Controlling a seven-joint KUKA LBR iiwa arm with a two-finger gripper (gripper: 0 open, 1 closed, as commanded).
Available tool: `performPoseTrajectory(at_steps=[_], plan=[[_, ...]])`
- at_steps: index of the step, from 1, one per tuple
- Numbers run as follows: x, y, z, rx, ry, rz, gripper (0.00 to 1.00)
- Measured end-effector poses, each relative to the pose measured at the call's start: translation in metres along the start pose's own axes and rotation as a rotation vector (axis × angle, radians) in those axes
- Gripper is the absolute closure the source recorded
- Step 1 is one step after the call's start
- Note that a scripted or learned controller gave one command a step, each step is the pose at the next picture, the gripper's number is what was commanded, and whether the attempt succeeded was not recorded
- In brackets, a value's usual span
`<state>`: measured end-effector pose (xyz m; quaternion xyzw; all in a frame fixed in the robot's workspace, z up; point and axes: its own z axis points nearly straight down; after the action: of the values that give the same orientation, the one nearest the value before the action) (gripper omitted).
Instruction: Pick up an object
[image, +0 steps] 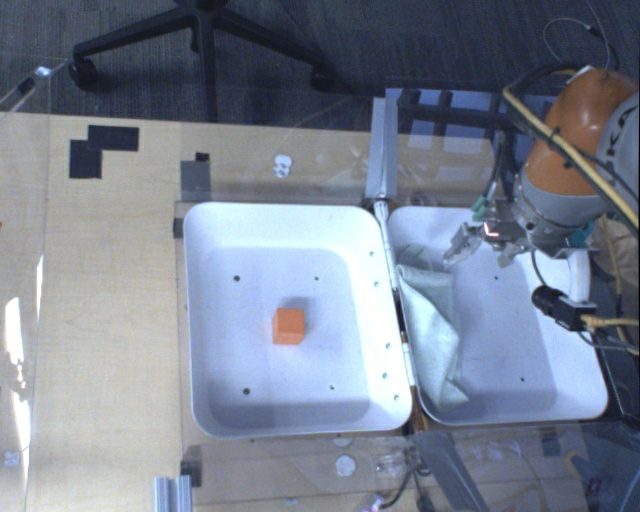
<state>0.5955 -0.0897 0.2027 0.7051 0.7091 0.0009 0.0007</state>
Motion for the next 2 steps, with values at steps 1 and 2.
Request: performPoseTrajectory(at_steps=[1,2], plan=[[0.001,-0.01,0.092,0.0,0.0,0.038,0.0],[0.002,-0.008,0.081,-0.004,0.001,0.037,1.0]])
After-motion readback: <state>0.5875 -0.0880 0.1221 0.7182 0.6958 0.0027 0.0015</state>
